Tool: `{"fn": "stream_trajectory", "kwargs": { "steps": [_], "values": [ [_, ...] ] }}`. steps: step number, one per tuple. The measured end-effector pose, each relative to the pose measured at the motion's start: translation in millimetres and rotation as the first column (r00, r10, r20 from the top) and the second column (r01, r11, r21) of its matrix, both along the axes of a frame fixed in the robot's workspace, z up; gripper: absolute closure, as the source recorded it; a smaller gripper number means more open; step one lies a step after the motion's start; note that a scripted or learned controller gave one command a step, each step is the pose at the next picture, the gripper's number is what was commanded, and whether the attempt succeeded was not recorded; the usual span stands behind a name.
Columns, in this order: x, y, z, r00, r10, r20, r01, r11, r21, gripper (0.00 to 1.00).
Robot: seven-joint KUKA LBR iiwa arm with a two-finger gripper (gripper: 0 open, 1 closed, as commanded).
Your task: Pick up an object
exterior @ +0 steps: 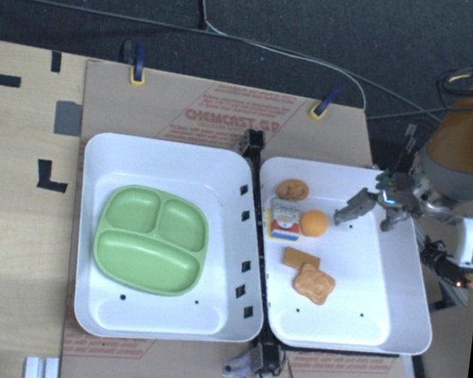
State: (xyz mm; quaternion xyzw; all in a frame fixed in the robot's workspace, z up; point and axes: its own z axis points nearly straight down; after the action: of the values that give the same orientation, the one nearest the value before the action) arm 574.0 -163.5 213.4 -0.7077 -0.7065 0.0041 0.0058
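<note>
Two shallow white bins sit side by side on the surface (11, 197), over a sheet of brown cardboard (229, 114). The left bin (102, 157) holds one thing: a green divided plate (152, 240) with three compartments, two small ones toward the far side and one long one toward the near side, its long axis running roughly left to right.

The right bin (391, 325) holds five small food items, all gathered in its left half. A round brown pastry (292, 189) lies farthest back. Just in front of it is a small packet (284, 219) with a pale label and red print, its long axis running front to back. An orange ball (314, 224) rests touching or just beside the packet's right edge. Nearer the front lies a flat brown rectangular piece (301, 258), long axis running left to right, and a piece shaped like a toast slice (315, 284) overlaps or touches its near edge, tilted slightly.

The hand (371, 207) hangs over the right bin's far right part, apart from all five items, its dark fingers spread and nothing between them; one finger (353, 209) points left toward the orange ball.
</note>
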Motion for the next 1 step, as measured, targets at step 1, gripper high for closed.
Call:
{"fn": "stream_trajectory", "kwargs": {
  "steps": [1],
  "values": [
    [2.9, 0.4, 6.8, 1.000, 0.003, 0.013, -0.003, 1.000, -0.002, 0.00]
  ]
}}
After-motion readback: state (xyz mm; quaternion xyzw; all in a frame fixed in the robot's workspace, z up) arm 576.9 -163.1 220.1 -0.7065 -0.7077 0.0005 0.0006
